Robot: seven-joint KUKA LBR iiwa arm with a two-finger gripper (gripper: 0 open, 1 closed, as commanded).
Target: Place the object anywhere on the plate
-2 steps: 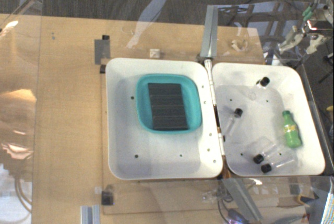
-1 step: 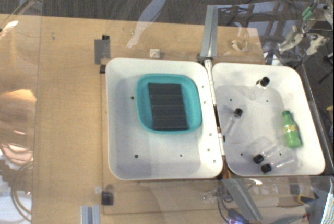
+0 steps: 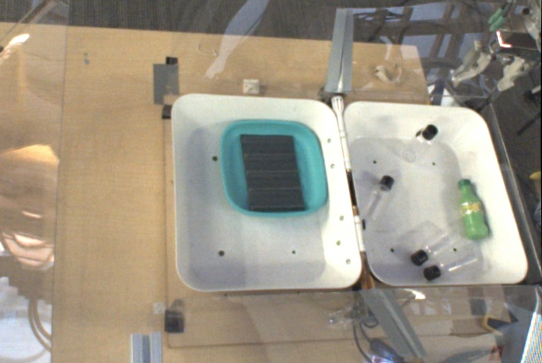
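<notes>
The left bin (image 3: 254,260) held a teal plate (image 3: 273,167) with a dark ridged insert near its far edge. The right bin (image 3: 500,268) held a green bottle (image 3: 472,207) by its right edge and clear black-capped vials (image 3: 440,255) near the front. The tool's state could not be told.

The arm (image 3: 521,35) sits at the upper right edge of the camera view, partly cut off by the frame. Its gripper (image 3: 484,65) points toward the left, too small and blurred to tell more
</notes>
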